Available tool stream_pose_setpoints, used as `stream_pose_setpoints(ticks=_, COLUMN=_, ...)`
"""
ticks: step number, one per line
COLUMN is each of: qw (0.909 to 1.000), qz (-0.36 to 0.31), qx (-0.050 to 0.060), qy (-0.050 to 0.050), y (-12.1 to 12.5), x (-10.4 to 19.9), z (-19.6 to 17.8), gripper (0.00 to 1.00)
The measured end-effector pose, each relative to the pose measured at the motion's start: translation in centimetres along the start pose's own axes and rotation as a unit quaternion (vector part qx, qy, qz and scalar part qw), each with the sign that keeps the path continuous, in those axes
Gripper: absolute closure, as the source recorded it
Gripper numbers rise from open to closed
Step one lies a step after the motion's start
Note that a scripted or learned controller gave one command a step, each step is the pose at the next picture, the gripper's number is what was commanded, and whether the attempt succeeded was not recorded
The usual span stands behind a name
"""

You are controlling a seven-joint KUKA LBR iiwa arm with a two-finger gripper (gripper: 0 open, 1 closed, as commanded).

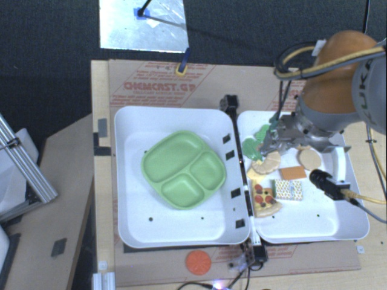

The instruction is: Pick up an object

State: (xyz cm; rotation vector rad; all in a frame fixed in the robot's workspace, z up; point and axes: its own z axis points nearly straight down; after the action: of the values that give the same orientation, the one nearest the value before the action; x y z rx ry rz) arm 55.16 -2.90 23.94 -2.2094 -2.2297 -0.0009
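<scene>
White plastic forms both shallow bins, which sit side by side on a brown cardboard sheet (160, 84) printed with red lettering. The left bin (130, 162) holds one green divided plate (183, 169) with three compartments, lying flat near the bin's centre and turned slightly askew. A black hinged divider (237, 162) runs between the two bins. Below the left bin, an orange disc (198, 261) rests on the cardboard near the front edge.

The right bin (314, 222) holds a cluster of toy food in its left half. A green leafy piece (254, 145) lies at the upper left, close to the divider. Just below it is a tan cookie (268, 162), and below that a pizza slice (264, 200) with red dots lies near the divider. A patterned square block (289, 190) sits just right of the pizza slice, with an orange cracker (292, 173) touching its upper edge. A round beige biscuit (310, 158) lies further right, apart from the cracker.

The gripper (271, 141) is lowered over the upper left of the right bin, between the green leafy piece and the tan cookie. Whether its fingers are spread or closed cannot be determined, and no object is seen between them. The grey arm with its orange band (338, 71) extends in from the right, with a black cable fitting (328, 185) over the bin's right half
</scene>
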Motion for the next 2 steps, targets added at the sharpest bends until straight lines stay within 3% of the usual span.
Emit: stream_pose_setpoints(ticks=2, qw=1.0000, qz=0.000, qx=0.001, qy=0.000, y=-5.3, x=9.3, z=2.6, gripper=1.00)
